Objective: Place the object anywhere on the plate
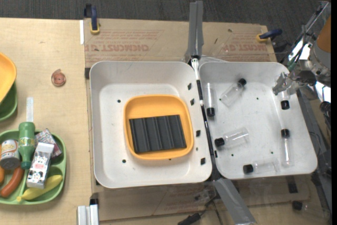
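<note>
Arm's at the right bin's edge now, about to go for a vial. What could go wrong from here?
The clear plastic vials with black caps, such as this one, are see-through on the white right bin, so a grasp may miss. One vial lies along the right wall, leaving the tool little room. The orange square plate already carries a dark ribbed block, so a vial could roll off it.

left bin [100, 129]: holds the plate [135, 151] at its middle
plate: a ridged block [158, 133] lies on it
right bin [258, 113]: touches the left bin's right edge; five vials scattered inside
vials: one far [233, 91], one at left wall [209, 97], one middle [231, 139], one near [260, 167], one at right [285, 146]
tool [284, 83]: over the right bin's far right corner
tabletop [42, 45]: a tray of toy food [31, 171] at near left
</note>
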Robot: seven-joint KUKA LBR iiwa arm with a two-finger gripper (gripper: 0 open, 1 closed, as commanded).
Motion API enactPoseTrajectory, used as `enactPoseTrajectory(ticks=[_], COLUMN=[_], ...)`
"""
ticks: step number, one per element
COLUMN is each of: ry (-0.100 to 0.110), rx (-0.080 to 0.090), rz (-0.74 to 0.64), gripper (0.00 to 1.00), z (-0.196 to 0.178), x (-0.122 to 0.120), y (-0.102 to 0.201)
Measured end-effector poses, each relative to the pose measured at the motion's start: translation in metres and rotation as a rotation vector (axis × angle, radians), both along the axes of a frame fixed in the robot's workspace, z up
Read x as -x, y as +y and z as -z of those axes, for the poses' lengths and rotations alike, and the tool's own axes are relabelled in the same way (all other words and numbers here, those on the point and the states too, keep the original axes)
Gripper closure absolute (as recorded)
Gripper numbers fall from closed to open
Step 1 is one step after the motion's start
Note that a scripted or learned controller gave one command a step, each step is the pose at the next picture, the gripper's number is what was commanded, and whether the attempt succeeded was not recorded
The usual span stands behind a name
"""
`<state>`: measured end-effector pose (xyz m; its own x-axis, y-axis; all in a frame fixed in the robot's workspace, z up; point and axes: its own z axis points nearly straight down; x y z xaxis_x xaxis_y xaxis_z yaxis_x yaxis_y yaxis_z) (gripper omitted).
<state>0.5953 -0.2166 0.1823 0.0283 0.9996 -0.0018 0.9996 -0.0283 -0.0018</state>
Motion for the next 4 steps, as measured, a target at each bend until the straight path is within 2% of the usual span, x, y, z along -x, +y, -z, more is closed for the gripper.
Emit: enactPoseTrajectory(ticks=[1, 2, 3, 4], ry=[-0.002, -0.003, -0.004, -0.004], rx=[0.001, 0.001, 0.001, 0.001], rz=[-0.212, -0.394, -0.650, -0.835], gripper=[1.00, 1.00, 1.00, 1.00], z=[-0.064, -0.062, -0.102, -0.155], x=[-0.037, -0.061, -0.064, -0.065], y=[0.003, -0.005, -0.005, -0.005])
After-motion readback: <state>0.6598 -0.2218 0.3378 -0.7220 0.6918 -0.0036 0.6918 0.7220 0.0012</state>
